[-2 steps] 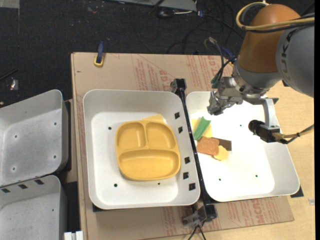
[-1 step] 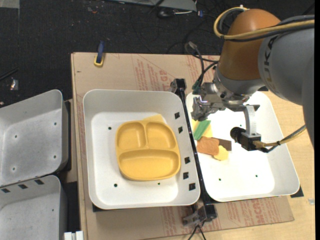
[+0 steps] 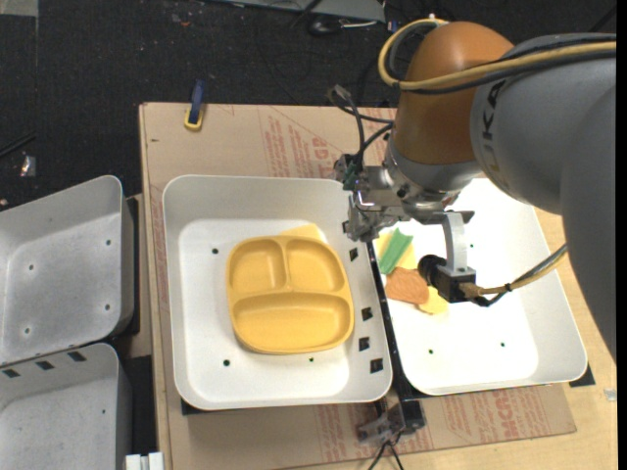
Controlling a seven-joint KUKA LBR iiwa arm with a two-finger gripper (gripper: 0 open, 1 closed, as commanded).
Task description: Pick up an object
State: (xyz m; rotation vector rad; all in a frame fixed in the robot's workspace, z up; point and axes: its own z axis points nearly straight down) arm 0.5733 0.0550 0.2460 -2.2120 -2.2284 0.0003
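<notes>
1. The yellow tray point(image 3: 289, 295) is a divided plate with three compartments. It lies flat in the middle of the left bin point(image 3: 186, 262), and every place below is given from it
2. The tool point(image 3: 368, 215) hangs just past the tray's upper right corner, over the seam where the left bin meets the right bin point(image 3: 519, 355). I cannot tell whether it is open or closed, nor whether it has hold of anything
3. The grey arm point(image 3: 558, 106) reaches in from the tray's right, and its orange band point(image 3: 446, 86) sits up and to the right of the tray, above the tool
4. A green piece point(image 3: 396, 251) lies in the right bin just right of the tray's upper half, across the two bin walls and just below the tool. Whether the tool touches it is not clear
5. An orange piece point(image 3: 406, 286) lies right of the tray's middle, close under the green piece. A small yellow piece point(image 3: 432, 307) pokes out from beneath it on the side away from the tray
6. Both bins rest on a brown cardboard surface point(image 3: 274, 140). A small blue-and-yellow thing point(image 3: 195, 106) lies on it well above the tray's left side, outside the bins
7. Two more white shells point(image 3: 59, 253) sit well to the tray's left — off the surface
</notes>
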